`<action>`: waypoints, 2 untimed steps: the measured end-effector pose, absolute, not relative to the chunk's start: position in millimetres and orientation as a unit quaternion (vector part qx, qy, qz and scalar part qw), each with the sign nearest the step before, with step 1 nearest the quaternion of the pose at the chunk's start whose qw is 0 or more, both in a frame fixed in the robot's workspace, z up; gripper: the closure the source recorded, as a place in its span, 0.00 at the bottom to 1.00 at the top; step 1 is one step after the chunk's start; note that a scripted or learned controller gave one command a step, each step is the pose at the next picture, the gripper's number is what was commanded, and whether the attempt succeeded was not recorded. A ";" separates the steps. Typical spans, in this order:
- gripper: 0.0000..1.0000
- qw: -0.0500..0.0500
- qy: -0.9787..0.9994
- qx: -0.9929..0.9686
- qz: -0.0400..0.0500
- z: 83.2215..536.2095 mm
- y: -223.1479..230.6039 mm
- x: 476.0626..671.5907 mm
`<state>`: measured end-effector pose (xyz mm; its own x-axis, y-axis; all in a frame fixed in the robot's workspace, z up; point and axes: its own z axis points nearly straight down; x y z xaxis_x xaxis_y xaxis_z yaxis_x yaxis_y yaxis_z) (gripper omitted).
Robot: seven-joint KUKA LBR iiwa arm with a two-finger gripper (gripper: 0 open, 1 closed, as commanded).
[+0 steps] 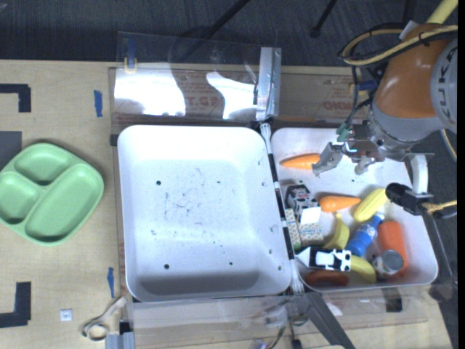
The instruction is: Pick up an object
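My gripper (345,155) is hanging over the right bin (425,267), fingers spread apart with nothing between them.

Closest thing to grab is the orange carrot (299,161) just to the left of my fingertips, not touching. Below me there's another carrot (338,203), a yellow corn cob (369,203) and a blue bottle (363,236) piled together. The left bin (145,151) is well off to my left.
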<state>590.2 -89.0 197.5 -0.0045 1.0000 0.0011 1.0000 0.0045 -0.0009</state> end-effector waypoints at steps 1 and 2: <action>0.00 0.000 -0.720 -0.694 0.000 128.7 -121.5 575.4; 0.00 -0.001 -0.726 -0.688 -0.001 176.5 -117.1 561.3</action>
